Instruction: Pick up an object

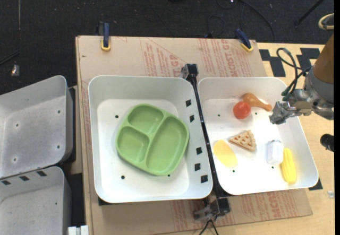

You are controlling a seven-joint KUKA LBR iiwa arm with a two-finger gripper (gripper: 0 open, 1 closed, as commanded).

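The right bin [212, 90] holds a red tomato [241, 110], an orange drumstick-shaped toy [256, 102], a tan waffle wedge [243, 140], a pale yellow oval piece [225, 154], a small white object [274, 150] and a yellow corn cob [288, 165]. My gripper [280, 114] hangs over the right side of this bin, to the right of the drumstick and above the white object. Nothing shows between its fingers.
The left bin [101, 96] contains a green divided plate [153, 138]. A black clamp strip [197, 117] runs between the bins. Two white bin lids [32, 122] lie to the left of the bench. Cables trail across the dark floor at the back.
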